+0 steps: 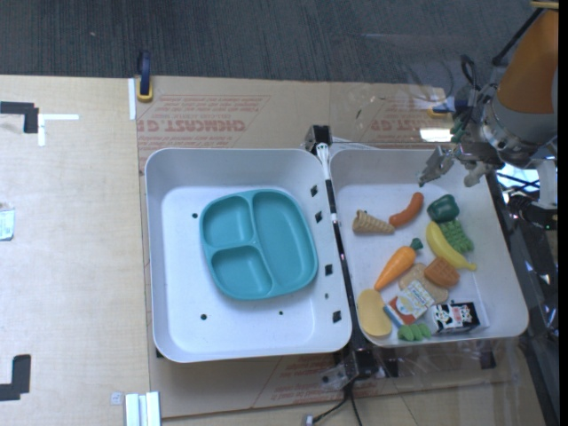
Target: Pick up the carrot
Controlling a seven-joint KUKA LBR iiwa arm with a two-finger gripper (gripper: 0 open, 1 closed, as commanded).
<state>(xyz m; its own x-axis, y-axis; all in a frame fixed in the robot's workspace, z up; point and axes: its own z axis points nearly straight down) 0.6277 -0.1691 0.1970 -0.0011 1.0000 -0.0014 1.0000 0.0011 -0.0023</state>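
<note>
A dark grey carpeted floor (266, 20) is seen across the top of the frame. Below it, a light wooden bench (67, 264) is covered at centre by printed brown cardboard (204, 118).

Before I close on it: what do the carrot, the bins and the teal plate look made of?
Carrot: looks like molded plastic toy food, smooth orange body with a slight sheen and a green stub. Bins: probably hard white plastic, smooth and faintly glossy, with thin raised walls. Plate: likely matte plastic, uniform teal, with molded dividers. None is certain from above.
</note>
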